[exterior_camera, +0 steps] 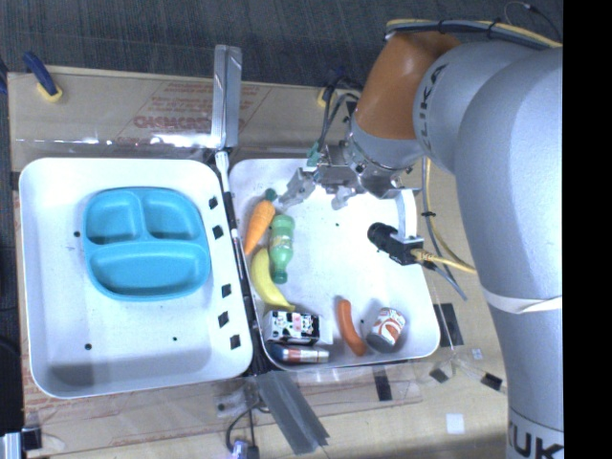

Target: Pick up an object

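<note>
My gripper [312,192] hangs over the back of the right bin [330,275], its fingers spread open with nothing between them. One fingertip [283,194] is just above the top of an orange carrot [258,226]. Beside the carrot lies a green bottle [280,247], and a yellow banana [265,280] lies below both along the bin's left wall. At the front of the bin are a black-and-white box [292,325], a red and silver tube [301,355], a reddish sausage [350,326] and a red-and-white round object [387,326].
The left bin [57,333] holds a blue divided plate [148,240]. A black fitting with cables [394,243] on the arm juts over the right bin's right side. The big grey arm body [507,161] covers the right of the view.
</note>
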### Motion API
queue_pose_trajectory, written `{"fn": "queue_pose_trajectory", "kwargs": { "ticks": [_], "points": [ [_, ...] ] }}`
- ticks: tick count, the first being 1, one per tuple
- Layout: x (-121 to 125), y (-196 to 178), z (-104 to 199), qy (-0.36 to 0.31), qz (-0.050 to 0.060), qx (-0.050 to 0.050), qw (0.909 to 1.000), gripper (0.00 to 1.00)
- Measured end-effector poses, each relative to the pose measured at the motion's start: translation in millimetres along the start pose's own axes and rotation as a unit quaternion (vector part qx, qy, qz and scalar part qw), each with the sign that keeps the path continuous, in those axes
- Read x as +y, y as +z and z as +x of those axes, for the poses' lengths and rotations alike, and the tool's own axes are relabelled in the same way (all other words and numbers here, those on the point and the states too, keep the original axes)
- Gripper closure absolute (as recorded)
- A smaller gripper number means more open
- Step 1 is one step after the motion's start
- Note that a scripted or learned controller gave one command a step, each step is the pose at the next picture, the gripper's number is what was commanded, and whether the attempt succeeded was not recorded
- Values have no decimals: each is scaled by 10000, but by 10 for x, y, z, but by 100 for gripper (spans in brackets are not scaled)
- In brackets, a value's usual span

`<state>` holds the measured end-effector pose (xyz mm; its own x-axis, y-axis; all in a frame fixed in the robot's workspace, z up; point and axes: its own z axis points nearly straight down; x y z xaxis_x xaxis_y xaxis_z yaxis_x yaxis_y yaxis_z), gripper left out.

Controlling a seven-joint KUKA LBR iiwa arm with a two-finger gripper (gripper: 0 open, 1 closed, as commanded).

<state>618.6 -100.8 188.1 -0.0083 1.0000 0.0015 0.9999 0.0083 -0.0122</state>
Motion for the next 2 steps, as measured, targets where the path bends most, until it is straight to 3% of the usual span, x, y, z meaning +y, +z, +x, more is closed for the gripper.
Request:
{"fn": "queue_pose_trajectory", "kwargs": {
  "ticks": [1, 2],
  "points": [
    [34, 905, 102, -231, -17, -2, 9997, 0],
    [16, 852, 97, -252, 36, -1, 9997, 100]
  ]
}}
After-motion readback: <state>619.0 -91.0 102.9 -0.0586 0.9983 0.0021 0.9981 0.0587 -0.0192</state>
